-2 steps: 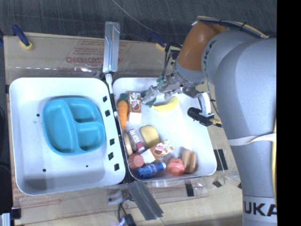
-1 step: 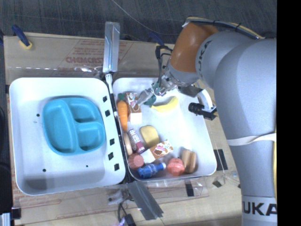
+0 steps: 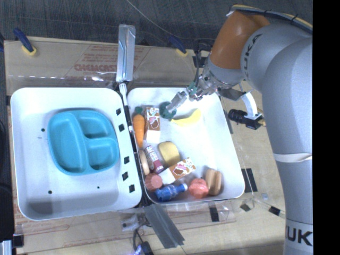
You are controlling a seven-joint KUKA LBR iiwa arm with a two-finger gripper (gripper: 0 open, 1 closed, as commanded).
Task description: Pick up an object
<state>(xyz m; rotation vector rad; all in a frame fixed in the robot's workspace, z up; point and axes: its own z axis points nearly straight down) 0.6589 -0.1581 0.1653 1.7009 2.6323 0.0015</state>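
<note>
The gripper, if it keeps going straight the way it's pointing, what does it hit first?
Probably the small brown carton just beyond the gripper, with the carrot next; depth is unclear from above.

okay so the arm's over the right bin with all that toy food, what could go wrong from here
The gripper hangs near the bin's back edge, by the yellow piece and the small carton; it might catch two at once or nudge one aside. The carrot lies along the divider wall, leaving fingers little room.
</note>
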